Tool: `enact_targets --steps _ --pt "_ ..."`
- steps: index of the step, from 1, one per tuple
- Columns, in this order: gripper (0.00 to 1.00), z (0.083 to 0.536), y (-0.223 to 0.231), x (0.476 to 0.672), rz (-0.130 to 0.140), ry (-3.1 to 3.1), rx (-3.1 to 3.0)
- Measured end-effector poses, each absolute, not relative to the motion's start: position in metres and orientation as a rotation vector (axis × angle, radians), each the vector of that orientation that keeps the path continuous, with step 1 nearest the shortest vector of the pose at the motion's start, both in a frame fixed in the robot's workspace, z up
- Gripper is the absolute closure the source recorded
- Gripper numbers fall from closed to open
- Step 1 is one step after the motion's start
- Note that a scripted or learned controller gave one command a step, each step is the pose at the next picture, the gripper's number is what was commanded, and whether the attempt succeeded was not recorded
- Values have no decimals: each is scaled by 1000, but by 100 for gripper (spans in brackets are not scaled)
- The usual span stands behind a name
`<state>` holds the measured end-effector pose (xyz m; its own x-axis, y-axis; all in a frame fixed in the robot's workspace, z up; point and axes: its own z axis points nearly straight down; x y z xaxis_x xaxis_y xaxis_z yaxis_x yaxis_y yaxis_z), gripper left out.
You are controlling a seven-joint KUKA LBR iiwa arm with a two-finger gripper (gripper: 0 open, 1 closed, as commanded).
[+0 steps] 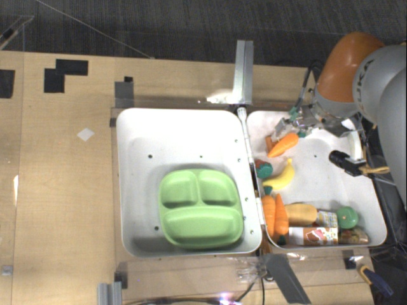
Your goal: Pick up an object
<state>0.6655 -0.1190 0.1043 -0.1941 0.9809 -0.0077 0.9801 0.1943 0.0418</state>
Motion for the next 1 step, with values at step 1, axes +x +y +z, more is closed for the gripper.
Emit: enact_targets --steps 1 --pt "0 104 -148 649 39 2359 2027"
